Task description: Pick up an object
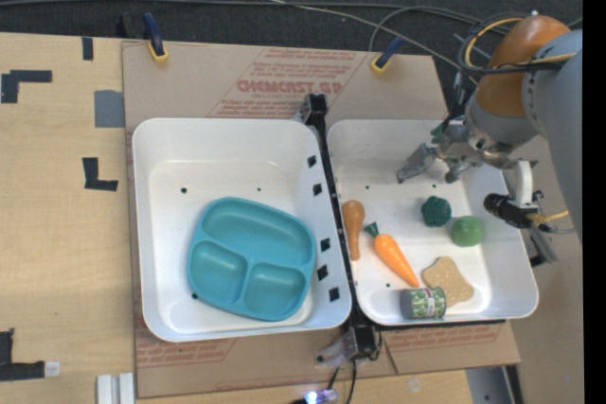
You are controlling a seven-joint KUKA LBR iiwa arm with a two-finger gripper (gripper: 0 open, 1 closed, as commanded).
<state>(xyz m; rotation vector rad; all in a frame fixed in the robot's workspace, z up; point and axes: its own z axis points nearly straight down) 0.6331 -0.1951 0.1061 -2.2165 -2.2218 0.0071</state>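
Note:
The right bin holds several toy foods: an orange carrot, a tan squash-like piece, a dark green broccoli, a light green ball, a slice of bread and a small green can. My gripper hangs over the upper part of this bin, just above the broccoli. Its two fingers are spread open with nothing between them.
In the left bin lies a teal divided plate. A black clip strip runs along the seam between the bins. Cables cross the dark area at the back. The arm comes in from the right.

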